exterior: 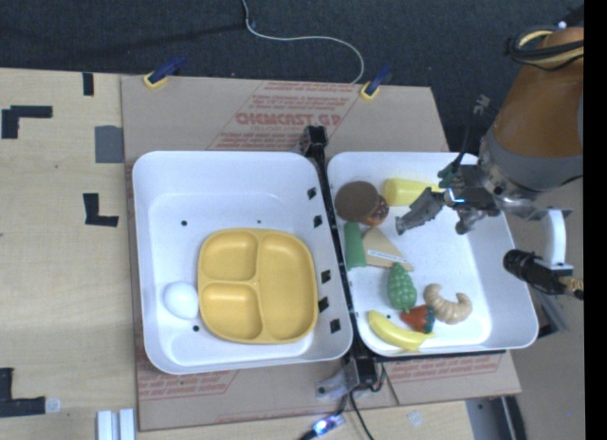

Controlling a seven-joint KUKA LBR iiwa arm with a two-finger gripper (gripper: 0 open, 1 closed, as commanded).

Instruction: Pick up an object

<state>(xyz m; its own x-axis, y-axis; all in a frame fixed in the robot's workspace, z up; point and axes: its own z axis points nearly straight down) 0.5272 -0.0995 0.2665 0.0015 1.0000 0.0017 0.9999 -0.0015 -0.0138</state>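
Observation:
The right bin [493,277] holds toy food: a brown round piece [358,200], a yellow piece [406,190], a green stick [354,245], a pale wedge [381,247], a green bumpy fruit [401,286], a tan croissant [450,305], a red piece [417,318] and a banana [394,331]. My gripper [438,212] hangs over the upper right part of this bin, right of the yellow piece, its two dark fingers spread apart with nothing between them.
The left bin [171,192] carries a yellow divided plate [258,285] and a white egg [179,300] at its lower left. Cardboard lies under both bins. A white cable [303,38] runs across the dark floor behind.

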